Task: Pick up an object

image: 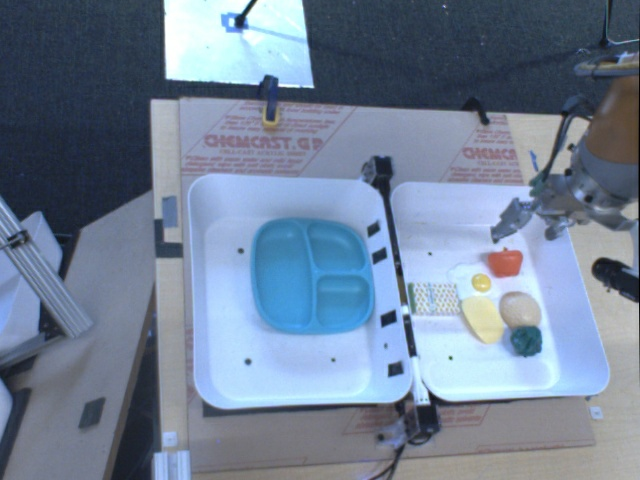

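We see the gripper [529,222] above the right bin [580,368], its 2 fingers [504,224] spread apart with nothing between them. The orange-red toy [506,262] lies just below the fingertips, not touching. Further below sit the fried-egg piece [474,281], yellow piece [482,320], tan ball [520,309] and dark green piece [527,341].

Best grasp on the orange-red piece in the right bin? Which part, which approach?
Judging from this view, grip the orange-red piece across its short front-to-back span, coming straight down from above. It sits low and wider than deep, with bare bin floor behind it. The fried egg lies close at its front-left, so keep that side's finger tight to the piece. The gripper hangs just above and behind it.
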